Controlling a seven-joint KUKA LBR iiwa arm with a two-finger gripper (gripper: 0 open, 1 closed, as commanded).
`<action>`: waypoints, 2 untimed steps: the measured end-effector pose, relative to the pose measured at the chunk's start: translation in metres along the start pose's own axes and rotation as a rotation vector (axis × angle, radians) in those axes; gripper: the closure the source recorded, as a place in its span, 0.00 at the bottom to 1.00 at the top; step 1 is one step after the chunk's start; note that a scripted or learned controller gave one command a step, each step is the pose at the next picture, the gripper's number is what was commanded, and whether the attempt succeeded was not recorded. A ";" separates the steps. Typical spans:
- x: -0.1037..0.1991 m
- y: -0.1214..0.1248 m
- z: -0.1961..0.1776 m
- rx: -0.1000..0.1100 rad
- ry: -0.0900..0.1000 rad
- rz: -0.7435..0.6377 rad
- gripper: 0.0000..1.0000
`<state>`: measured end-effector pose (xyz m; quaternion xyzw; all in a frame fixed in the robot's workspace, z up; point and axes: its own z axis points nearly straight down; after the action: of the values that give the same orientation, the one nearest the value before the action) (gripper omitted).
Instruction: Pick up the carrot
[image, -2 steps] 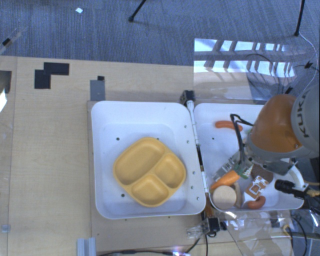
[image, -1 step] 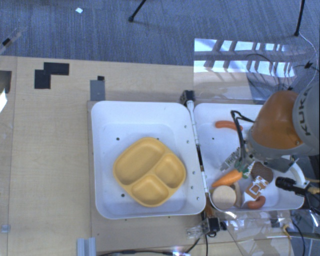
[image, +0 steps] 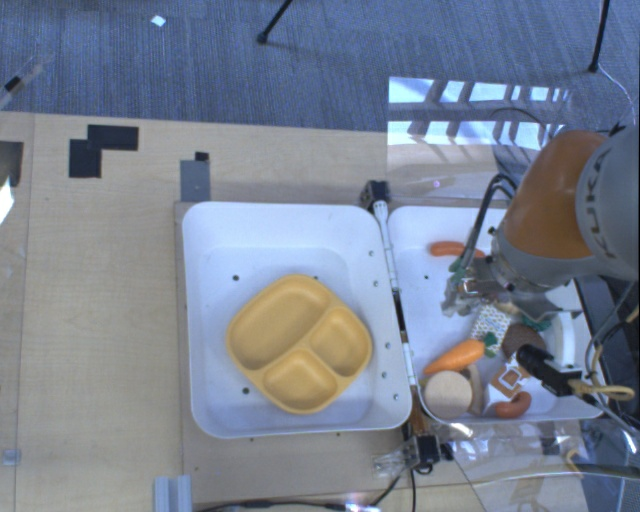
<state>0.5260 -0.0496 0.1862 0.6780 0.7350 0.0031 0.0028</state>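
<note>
Pincer (image: 466, 296) above right bin (image: 420, 240), finger state unclear; carrot (image: 456, 356) below, touching bread roll (image: 448, 392).

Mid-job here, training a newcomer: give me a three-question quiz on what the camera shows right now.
1. True or false: the yellow divided plate lies in the left bin.
2. Which bin holds the carrot? A) left B) right
3. Fill in: the gripper hovers over the ___ bin, above the carrot and apart from it.

Key: 1 true. 2 B, the right bin, with the carrot near its front, beside a round beige ball. 3 right.
</note>
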 end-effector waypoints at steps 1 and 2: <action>-0.001 0.000 0.000 0.001 -0.001 0.001 0.00; -0.031 -0.036 0.063 -0.010 0.001 0.304 0.00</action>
<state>0.4929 -0.0835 0.1225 0.7814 0.6240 0.0074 0.0051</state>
